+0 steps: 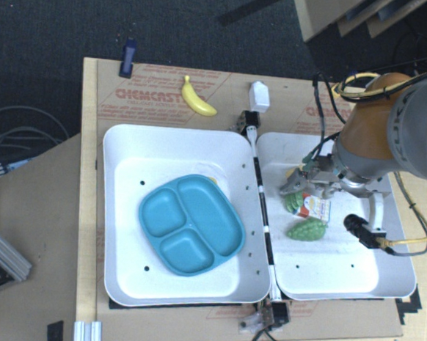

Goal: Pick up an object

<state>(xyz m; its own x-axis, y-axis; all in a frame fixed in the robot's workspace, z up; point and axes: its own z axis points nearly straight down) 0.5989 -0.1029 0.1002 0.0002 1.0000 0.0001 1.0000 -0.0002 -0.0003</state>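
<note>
Where two shallow white bins are being carried side by side on the counter (154,88), the pincer (312,183) is being held low over the upper middle of the right bin (337,279). Whether it is open or closed cannot be told from this slant, and nothing is being shown plainly gripped in it. It is being borne by the arm (416,123), smooth and grey, with a rounded orange band (367,130) above the wrist.

Three small things are being shown clustered just under and beside the pincer. A rounded green piece (293,203) is being shown at its left edge. A flat red and white packet (317,209) is lying just beside that piece. A knobbly, oval green lump (308,230) is lying just in front of the packet, nearer the bin's middle.

In the left bin (126,159) a glossy blue tray (191,223) is being shown, moulded with rounded corners and three hollow compartments, and turned askew to the bin's walls.

Behind the left bin, a smooth, curved yellow banana (198,99) is being shown on the brown board of the counter, which is printed with red lettering. A small dark blue block (127,57) is standing at the counter's back left edge. A small white block (260,96) is lying behind the seam between the bins.
</note>
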